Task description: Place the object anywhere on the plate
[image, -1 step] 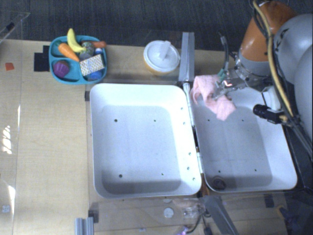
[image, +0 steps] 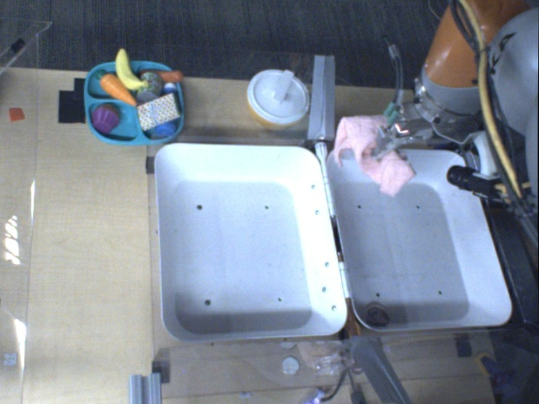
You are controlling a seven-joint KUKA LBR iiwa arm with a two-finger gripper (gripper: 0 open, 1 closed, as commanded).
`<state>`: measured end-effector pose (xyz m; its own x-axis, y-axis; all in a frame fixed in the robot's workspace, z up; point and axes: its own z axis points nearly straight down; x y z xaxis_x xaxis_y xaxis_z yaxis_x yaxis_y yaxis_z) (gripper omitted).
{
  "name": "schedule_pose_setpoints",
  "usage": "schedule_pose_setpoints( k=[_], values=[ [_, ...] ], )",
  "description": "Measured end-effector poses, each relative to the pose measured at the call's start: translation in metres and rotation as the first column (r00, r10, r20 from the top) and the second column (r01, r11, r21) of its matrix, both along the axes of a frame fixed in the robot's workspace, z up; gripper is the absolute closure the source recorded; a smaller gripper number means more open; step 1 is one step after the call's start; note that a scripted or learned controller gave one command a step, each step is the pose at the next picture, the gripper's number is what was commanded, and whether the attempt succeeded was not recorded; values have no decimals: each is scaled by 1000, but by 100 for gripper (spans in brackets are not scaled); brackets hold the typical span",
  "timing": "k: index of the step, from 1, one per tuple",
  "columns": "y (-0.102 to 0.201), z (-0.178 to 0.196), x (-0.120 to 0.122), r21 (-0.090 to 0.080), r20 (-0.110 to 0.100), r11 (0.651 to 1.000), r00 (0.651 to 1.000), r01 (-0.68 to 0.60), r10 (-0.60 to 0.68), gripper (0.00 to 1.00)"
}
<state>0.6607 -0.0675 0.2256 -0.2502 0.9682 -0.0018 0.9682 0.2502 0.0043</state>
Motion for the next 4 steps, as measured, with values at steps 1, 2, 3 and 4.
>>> schedule_pose_setpoints(
  k=[1,2,3,4],
  values=[
    [50,-8,-1,-1,-1,919,919,-394,394,100],
    [106,-13,-8,-2,0,690,690,-724,724,100],
    [161,-13,-9,-5,1,353,353,-935,935,100],
    [217,-14,-23,-4,0,252,252,-968,968,100]
  ],
)
